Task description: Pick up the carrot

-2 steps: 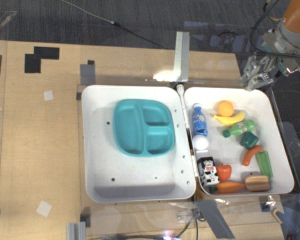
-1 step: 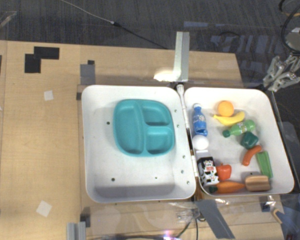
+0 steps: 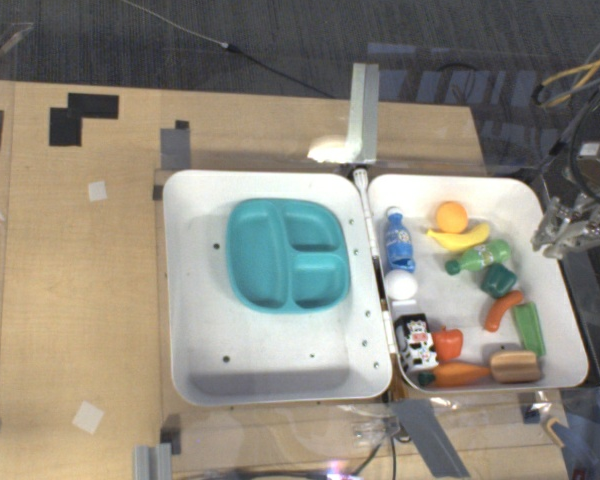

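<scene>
While the tool (image 3: 568,230) is hanging over the right-hand rim of the right bin (image 3: 460,190) in the camera view, the carrot (image 3: 463,374) is lying well apart from it, down at that bin's near edge. The carrot is resting flat on the bin floor with its long axis running roughly left to right across the picture, its dark green top pointing left and its orange tip pointing right, where it is just about touching a tan bread-like block (image 3: 515,366). From the tool, the carrot is sitting toward the bottom of the picture and to the left, so any approach is looking like a diagonal crossing of the bin's right half.

A green cucumber (image 3: 528,328) and an orange-red sausage-like piece (image 3: 503,310) are lying between the two, and a small red-orange piece (image 3: 447,344) is sitting just above the carrot. That is leaving the carrot's upper flank crowded and its lower flank close against the bin wall, so a grip across the short axis is likely going to be tight.

Whether the tool is spread or pressed together cannot be told at this size and blur; nothing is showing in its grasp.
</scene>
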Controlling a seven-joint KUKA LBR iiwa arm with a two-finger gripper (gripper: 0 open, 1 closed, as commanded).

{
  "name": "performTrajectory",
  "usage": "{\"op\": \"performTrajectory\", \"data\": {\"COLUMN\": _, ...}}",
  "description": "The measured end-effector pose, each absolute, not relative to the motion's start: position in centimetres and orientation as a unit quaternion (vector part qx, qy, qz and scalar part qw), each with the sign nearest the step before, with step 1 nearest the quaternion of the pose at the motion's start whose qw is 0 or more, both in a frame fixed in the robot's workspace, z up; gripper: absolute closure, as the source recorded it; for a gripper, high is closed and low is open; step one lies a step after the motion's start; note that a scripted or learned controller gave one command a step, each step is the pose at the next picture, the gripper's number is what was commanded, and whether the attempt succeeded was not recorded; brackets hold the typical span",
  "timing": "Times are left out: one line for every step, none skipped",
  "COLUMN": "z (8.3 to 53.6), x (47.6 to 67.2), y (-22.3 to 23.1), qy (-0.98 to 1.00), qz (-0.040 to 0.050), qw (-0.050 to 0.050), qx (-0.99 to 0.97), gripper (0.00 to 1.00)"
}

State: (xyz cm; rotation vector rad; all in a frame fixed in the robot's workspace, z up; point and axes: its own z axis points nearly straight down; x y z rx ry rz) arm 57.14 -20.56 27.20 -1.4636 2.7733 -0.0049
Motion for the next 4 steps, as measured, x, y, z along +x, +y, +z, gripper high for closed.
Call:
{"op": "performTrajectory", "data": {"z": 40.5, "x": 56.6, "y": -20.5, "qy": 0.831, "qz": -0.0068, "qw": 0.007, "qx": -0.557, "gripper": 1.0}}
{"op": "performTrajectory", "data": {"z": 39.3, "x": 55.1, "y": -20.6, "qy": 0.628, "qz": -0.0042, "qw": 0.003, "qx": -0.779, "gripper": 1.0}}
{"op": "performTrajectory", "data": {"z": 32.2, "x": 53.9, "y": -19.4, "qy": 0.482, "qz": -0.0009, "qw": 0.002, "qx": -0.876, "gripper": 1.0}}
{"op": "performTrajectory", "data": {"z": 29.5, "x": 53.0, "y": -18.9, "qy": 0.229, "qz": -0.0042, "qw": 0.001, "qx": -0.973, "gripper": 1.0}}
